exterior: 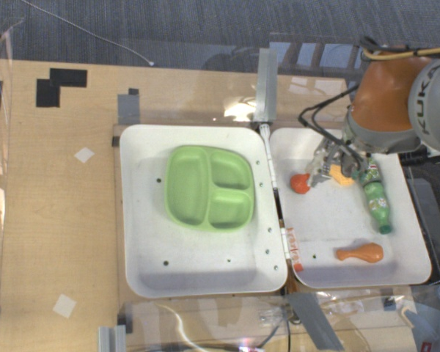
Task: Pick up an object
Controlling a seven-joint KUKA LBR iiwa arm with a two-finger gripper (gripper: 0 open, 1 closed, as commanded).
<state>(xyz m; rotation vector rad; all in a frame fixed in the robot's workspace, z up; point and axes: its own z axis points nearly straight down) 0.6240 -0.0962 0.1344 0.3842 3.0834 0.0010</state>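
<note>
Camera view: the hand [330,169] hangs low in the right bin [330,270]; I cannot tell how it is set. A red tomato [300,184] lies just to its left, a yellow piece [343,175] right beside it. The green bottle [375,197] lies near on its right, an orange drumstick [361,253] farther below. A green divided plate [209,187] sits well apart in the left bin [143,262].

A single fixed camera is looking down on the bench [51,218] from above at a slant, far enough back to be taking in both white bins whole. The left bin [143,270] is sitting near centre, the right bin [411,270] toward three o'clock. Grey floor [169,13] is showing along twelve o'clock.
</note>
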